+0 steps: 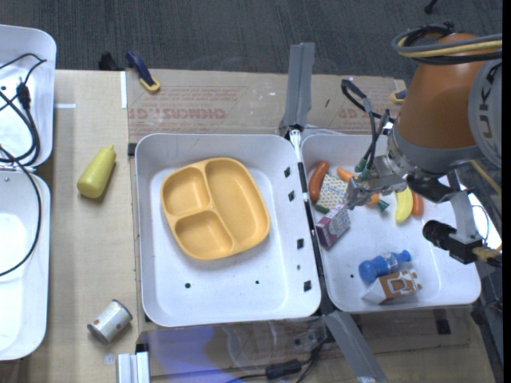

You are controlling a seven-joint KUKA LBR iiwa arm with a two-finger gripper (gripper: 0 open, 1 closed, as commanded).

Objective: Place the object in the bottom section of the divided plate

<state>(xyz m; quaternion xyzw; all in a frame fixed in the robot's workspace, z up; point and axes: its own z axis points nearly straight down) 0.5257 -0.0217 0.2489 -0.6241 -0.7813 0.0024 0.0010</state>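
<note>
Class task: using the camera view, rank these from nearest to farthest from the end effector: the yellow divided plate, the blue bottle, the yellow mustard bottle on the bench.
1. Blue plastic bottle, right bin, just below the end effector.
2. Yellow divided plate, left bin.
3. Yellow mustard bottle, on the bench, far left.

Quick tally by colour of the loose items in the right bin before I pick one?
Red-orange: 2, a toy sausage and a small carrot-like piece
Yellow: 1, a toy banana
Blue: 1, a small plastic bottle
Purple: 1, a foil packet
Brown-and-white: 1, a small carton
Total: 6 that I can tell apart; the cluster under the gripper is unclear.
</note>
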